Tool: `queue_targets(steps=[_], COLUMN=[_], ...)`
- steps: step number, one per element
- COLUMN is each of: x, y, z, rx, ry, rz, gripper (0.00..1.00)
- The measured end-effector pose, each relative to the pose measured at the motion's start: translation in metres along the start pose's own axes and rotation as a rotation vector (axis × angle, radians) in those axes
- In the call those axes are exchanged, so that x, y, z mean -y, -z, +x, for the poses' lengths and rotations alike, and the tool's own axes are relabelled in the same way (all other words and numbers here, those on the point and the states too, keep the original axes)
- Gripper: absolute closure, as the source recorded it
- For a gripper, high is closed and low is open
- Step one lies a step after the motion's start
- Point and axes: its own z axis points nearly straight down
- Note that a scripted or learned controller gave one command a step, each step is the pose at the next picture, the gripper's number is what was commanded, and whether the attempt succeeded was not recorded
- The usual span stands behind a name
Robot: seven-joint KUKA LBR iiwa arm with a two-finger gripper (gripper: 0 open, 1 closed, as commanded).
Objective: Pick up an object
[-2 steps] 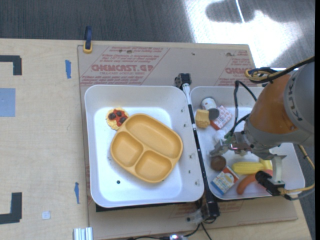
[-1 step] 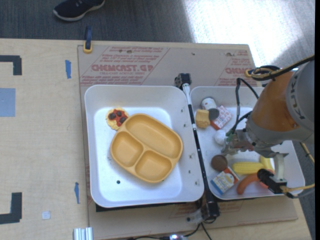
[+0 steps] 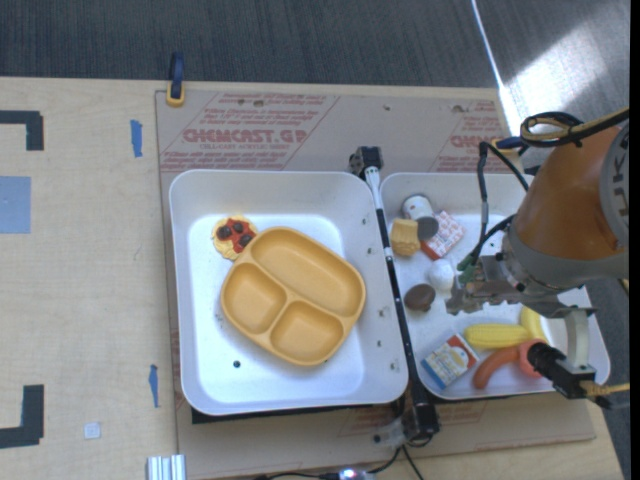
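two white bins sit side by side on your bench, and the pick-up looks barely begun. the arm (image 3: 570, 203), grey with its orange band, reaches in from the right and hangs over the right bin (image 3: 596, 353), its gripper (image 3: 478, 290) low among the toy food near the bin's middle. you cannot tell from this angle how the hand is set, and nothing is seen gripped by it, so count no object as picked.

candidates lie close by: a yellow corn cob (image 3: 495, 336) just below the gripper, a red sausage (image 3: 493, 366) beside it, a small carton (image 3: 449, 359) toward the near-left corner, a brown round piece (image 3: 419, 296) and a white egg-like piece (image 3: 441, 272) just to the gripper's left. farther back rest a tan block (image 3: 404, 237), a white cup-like item (image 3: 416, 206) and a red-patterned packet (image 3: 449, 233).

the left bin (image 3: 190, 268) holds a yellow divided plate (image 3: 292, 294), all three compartments bare, with a small pizza slice (image 3: 234, 235) touching its upper-left edge.

judged from this frame, the approach is made; the grasp, the lift and any proof of a hold are all left to do. with the pieces crowded, a clean grip on just one may be hard.
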Motion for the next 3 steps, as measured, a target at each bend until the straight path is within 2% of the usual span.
queue_targets(steps=[1,2,3], x=[0.001,0.0,0.0], y=[0.0,0.0,-0.099], z=[-0.033,-0.033,-0.038], rx=[0.002,0.001,0.0], ry=[-0.002,-0.001,-0.001], rz=[-0.001,-0.001,-0.002], gripper=[1.0,0.0,0.0])
